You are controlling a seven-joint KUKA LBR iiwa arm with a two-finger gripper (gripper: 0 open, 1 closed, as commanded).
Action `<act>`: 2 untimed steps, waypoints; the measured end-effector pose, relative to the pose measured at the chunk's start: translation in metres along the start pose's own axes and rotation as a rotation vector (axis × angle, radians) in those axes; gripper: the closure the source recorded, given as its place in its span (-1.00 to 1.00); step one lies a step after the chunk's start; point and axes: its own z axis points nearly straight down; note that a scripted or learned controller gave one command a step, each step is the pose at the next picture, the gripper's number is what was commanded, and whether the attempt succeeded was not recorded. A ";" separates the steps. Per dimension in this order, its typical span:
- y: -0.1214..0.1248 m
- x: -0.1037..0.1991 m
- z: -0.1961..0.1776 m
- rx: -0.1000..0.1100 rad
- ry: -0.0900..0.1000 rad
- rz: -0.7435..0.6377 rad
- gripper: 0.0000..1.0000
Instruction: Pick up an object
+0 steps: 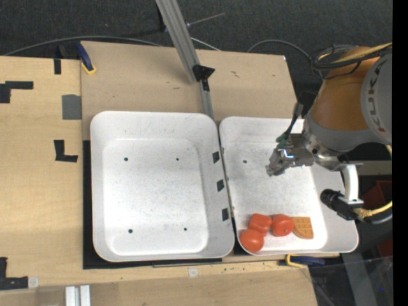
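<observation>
The right bin (pixel 255 139) is the landmark here. The claw (pixel 278 164) hangs over its middle, and the grey arm with its orange band (pixel 341 104) comes in across the bin's right edge, which suits a program that drops straight down onto whatever lies below. Nothing shows in the claw, and it is too small and dark against the wrist to say how it is set; I cannot tell.

The things to pick lie at the near edge of the right bin, well apart from the claw: three red pieces (pixel 261 229) bunched together and touching, with an orange waffle-patterned piece (pixel 303 227) just beside them on the right. They sit huddled against the bin's front wall, probably because its floor curves up there and loose items settle into the corner. That crowding looks awkward for a grasp, since a wall and neighbours leave little room.

The left bin (pixel 102 171) sits touching the right bin on the bench (pixel 140 75), so a thing lifted from one could be carried across to the other.

The arm covers the right bin's far right corner. What the red pieces really are is hard to make out; they could be toy fruit.
</observation>
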 end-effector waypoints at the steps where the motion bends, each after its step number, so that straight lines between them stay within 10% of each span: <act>1: -0.010 0.047 -0.006 0.001 -0.001 0.001 1.00; 2: -0.014 0.098 -0.014 0.000 -0.001 0.000 1.00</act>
